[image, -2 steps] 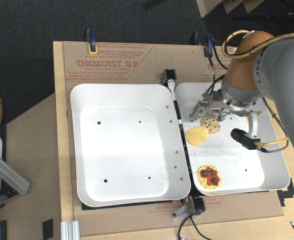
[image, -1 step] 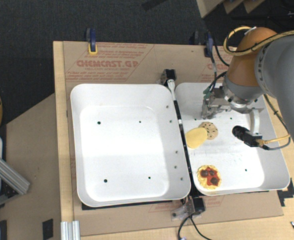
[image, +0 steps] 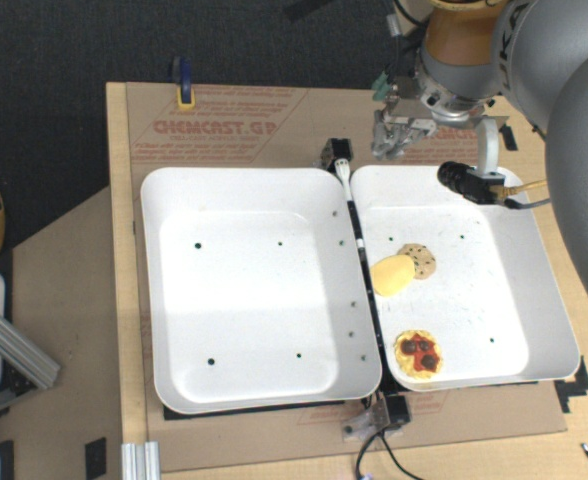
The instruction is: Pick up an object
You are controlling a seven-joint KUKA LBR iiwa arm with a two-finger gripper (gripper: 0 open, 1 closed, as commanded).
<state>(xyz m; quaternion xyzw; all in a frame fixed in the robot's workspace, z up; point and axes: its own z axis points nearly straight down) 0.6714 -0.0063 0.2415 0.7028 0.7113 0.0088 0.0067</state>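
Gripper (image: 394, 144), jaws slightly parted and holding nothing, hovers above the right bin's (image: 534, 298) far rim, while the yellow lemon-like toy (image: 392, 274) lying inside, probably light and smooth, suits a grasp across its width.

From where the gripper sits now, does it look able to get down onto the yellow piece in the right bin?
Probably yes. The yellow piece lies uncovered, touching only a cookie at its far side, and the gripper hangs above the bin's far edge.
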